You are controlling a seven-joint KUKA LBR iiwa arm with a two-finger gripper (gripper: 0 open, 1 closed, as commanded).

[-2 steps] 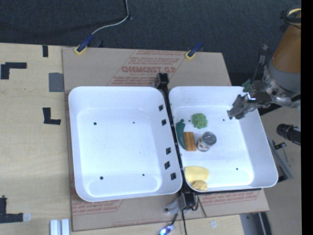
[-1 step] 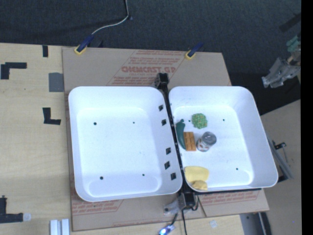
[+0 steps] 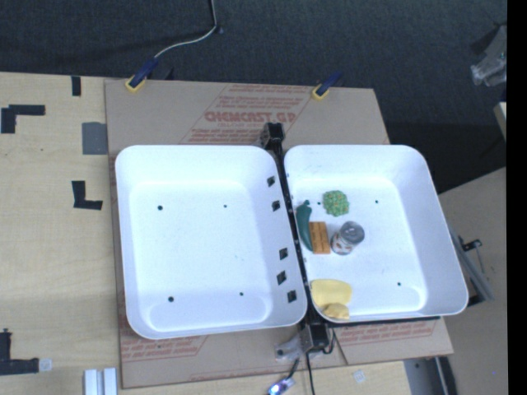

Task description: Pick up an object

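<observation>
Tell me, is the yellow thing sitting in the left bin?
No, the yellow thing lies in the right bin, near its front edge.

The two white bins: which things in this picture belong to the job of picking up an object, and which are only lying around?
For the job, all in the right bin:
- green bumpy ball
- dark green piece
- orange block
- small silver can
- yellow cloth-like item

Just lying about:
- left bin
- cardboard sheet
- two clamps
- cable
</observation>
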